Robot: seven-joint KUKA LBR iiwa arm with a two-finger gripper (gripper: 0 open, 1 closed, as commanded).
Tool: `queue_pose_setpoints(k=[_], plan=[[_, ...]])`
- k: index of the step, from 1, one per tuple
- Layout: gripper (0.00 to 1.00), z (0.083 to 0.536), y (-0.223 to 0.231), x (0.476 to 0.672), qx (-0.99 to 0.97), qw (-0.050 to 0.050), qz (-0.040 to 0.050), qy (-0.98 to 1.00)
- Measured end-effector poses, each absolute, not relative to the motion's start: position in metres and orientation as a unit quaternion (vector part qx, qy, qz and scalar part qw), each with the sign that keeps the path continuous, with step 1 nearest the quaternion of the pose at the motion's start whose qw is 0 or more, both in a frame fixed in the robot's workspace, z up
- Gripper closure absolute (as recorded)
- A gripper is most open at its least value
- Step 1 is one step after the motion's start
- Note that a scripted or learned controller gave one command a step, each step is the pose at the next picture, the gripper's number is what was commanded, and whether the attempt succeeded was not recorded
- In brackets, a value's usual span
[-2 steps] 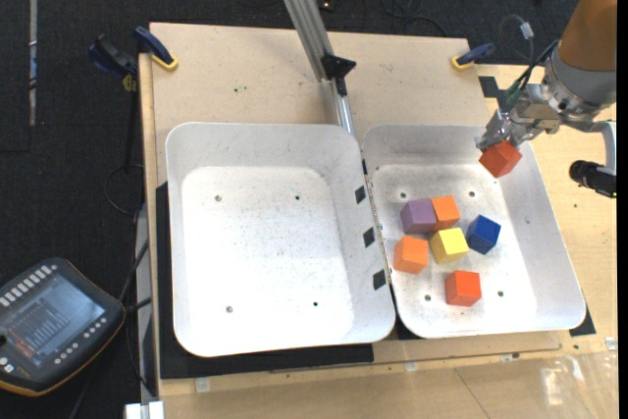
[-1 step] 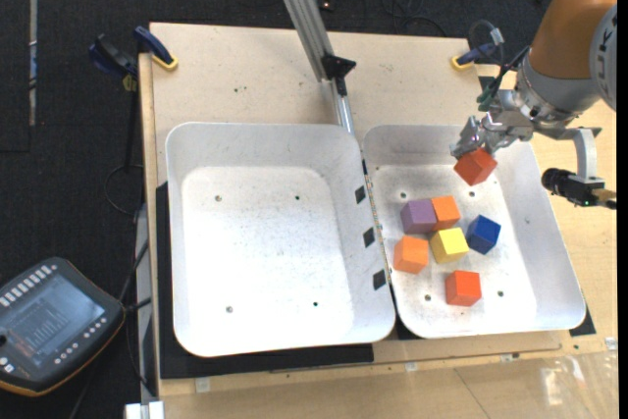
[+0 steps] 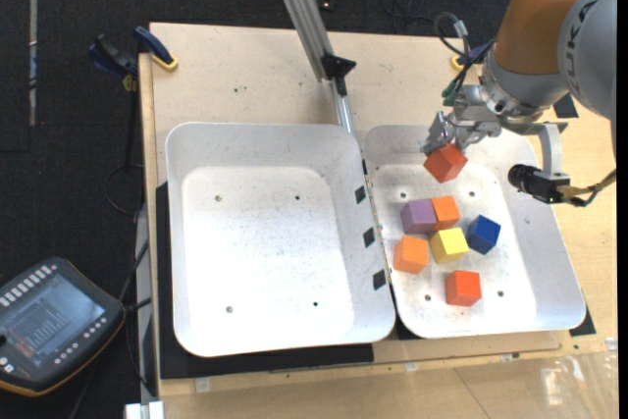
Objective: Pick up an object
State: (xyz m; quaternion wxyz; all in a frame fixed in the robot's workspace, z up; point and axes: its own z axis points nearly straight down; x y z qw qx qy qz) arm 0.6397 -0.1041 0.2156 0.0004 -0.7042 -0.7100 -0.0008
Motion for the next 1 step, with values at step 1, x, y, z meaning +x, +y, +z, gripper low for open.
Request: queue_pose_setpoints(k=[1], plan=[[1.00,0.2206,-0.0412,0.6257,-0.704,0.001,-0.0004,-0.710]])
